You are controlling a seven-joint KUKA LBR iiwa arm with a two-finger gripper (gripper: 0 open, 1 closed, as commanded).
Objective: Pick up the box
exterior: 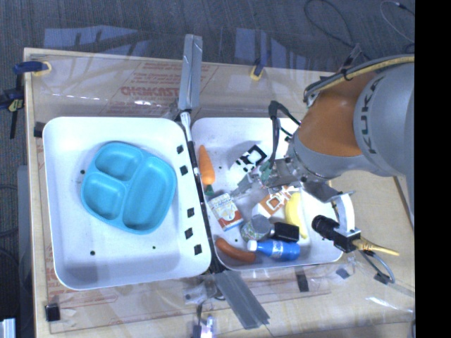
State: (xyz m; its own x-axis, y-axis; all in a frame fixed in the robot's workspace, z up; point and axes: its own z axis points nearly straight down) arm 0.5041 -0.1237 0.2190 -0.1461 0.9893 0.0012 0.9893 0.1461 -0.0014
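We judge the main risk to be clutter. The right bin (232, 136) is crowded, and the arm (352, 125) reaches over its middle, with the gripper (266, 177) low among the items. The pile hides its tip, so we cannot tell what, if anything, it has hold of.

The box (223, 210), a small carton with red and white print, lies flat near the bin's left wall, just beside the carrot (206, 165) and touching or nearly touching the grey cap (258, 225). A second small printed pack (273, 203) sits near the gripper, beside the yellow banana-like piece (292, 210). We expect a wrong-item grasp is likely: the two cartons look alike and the gripper sits nearer the second.

Further hazards, as judgement:
- the box lies flat, so little edge is offered and it may slip out;
- neighbours may be dragged along or wedged: the blue bottle (280, 249), sausage (235, 250) and black block (285, 231) crowd the lower edge;
- a push could drive the box against the wall.

Surface: wooden bench (106, 76) under clear sheeting, two white bins side by side. The left bin (63, 245) holds a blue divided plate (129, 186). Beyond the bench, dark carpet (106, 5) with loose cables.
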